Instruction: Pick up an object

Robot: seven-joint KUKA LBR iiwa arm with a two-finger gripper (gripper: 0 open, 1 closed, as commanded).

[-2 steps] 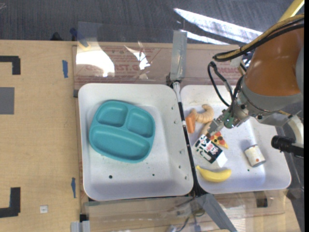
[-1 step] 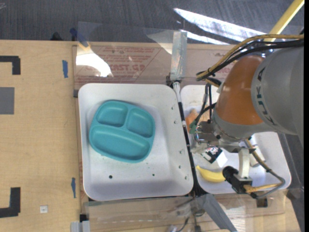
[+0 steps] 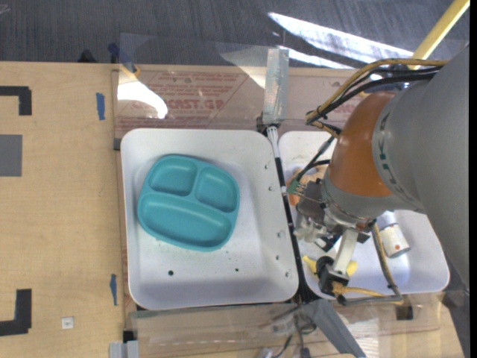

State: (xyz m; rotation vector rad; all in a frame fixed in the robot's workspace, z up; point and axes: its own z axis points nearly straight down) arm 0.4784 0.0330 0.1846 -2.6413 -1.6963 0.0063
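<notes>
The teal plate (image 3: 190, 211), flat in the left bin (image 3: 246, 278), looks light, stiff and slick (best pinched at its rim); the gripper (image 3: 324, 241), open or closed unclear, hangs over the right bin (image 3: 428, 271).

Dark grey carpet floor (image 3: 149, 6) runs across the top, and a bright patch of light (image 3: 335, 36) is lying on it over to the right. A yellow pole (image 3: 441, 27) cuts the top right corner at a slant. Below me is my tan bench (image 3: 59, 222): black corner marks (image 3: 19, 99) by its left edge, a grey square (image 3: 9, 155) between them, bits of blue tape (image 3: 100, 107). A clear sheet (image 3: 194, 95) with faint red lettering lies at the back, and glare (image 3: 141, 99) is flaring white on it
</notes>
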